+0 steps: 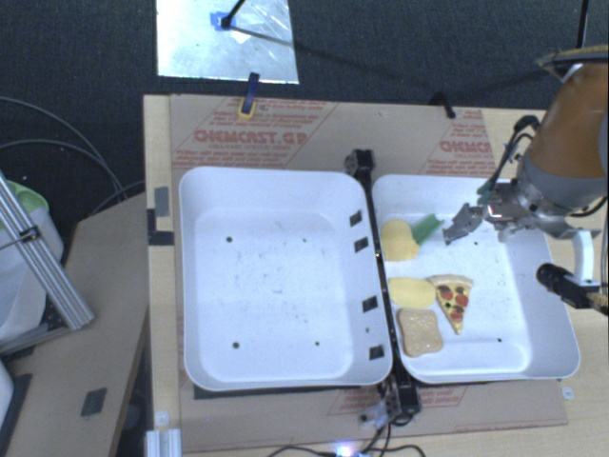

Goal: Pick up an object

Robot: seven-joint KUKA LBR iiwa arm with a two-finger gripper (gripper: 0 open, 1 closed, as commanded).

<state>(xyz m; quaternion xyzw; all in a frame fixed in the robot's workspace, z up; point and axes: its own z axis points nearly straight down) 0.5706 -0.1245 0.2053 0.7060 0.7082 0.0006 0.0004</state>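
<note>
In the right bin (533,350) lie several toy foods. A yellow piece with a green leaf (403,237) sits near the bin's left wall. Below it lies a pale yellow lump (410,291), beside a pizza slice (453,300) with red dots. A tan bread slice (420,332) rests closest to the front. My gripper (463,225) hangs over the upper part of the right bin, just right of the green leaf, with nothing seen between its fingers. The grey arm with its orange band (571,122) reaches in from the right.
The left bin (271,279) stands beside the right one, with a black hinge strip (373,265) between them. Both rest on a cardboard sheet (285,131). A metal plate (226,25) lies beyond the bench. An aluminium frame (38,255) stands at the left.
</note>
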